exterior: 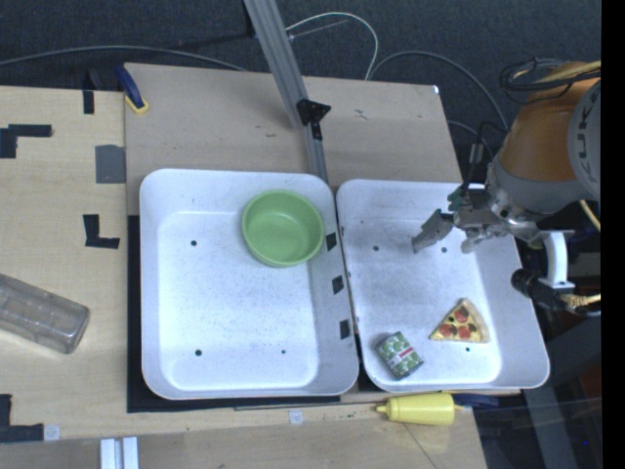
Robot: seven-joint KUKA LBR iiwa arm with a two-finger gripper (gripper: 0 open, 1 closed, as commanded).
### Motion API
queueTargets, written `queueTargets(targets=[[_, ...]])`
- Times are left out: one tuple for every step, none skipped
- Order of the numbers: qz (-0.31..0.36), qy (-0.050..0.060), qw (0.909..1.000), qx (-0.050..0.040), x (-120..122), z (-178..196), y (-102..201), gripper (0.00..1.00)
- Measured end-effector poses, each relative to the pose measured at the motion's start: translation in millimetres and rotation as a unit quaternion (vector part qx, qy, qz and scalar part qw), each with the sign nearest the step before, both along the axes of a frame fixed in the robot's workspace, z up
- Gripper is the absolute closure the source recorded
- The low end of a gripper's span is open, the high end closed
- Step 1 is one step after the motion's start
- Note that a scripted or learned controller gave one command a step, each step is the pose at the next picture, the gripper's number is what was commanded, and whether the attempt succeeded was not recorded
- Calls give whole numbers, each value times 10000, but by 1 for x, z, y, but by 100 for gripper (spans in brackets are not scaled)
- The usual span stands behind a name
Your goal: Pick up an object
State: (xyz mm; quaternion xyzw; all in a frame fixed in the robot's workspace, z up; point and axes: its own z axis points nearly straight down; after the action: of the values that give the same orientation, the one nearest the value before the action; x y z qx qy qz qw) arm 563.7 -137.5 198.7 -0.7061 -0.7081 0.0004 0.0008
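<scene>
My gripper point(451, 237) hangs over the upper right part of the right bin point(391, 291), open, with nothing between its two fingers. A toy pizza slice point(461, 323) lies in the right bin below the gripper. A small green patterned block point(398, 354) rests near that bin's front edge. A green bowl point(283, 227) sits at the top right of the left bin point(195, 301).
A yellow bottle point(422, 409) lies on the bench just in front of the right bin. A clear plastic cup point(39, 313) lies on its side at the far left. A grey pole point(283, 57) slants down to the divide between the bins.
</scene>
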Motion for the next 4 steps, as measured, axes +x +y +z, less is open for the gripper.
queueTargets(targets=[[-1, 0, 10000, 0, 0, 0, 0, 0], [-6, 22, 10000, -4, 5, -46, -2, 0], [-9, 25, 10000, -4, 3, -92, -8, 0], [-4, -7, 10000, -10, 4, -109, -8, 0]])
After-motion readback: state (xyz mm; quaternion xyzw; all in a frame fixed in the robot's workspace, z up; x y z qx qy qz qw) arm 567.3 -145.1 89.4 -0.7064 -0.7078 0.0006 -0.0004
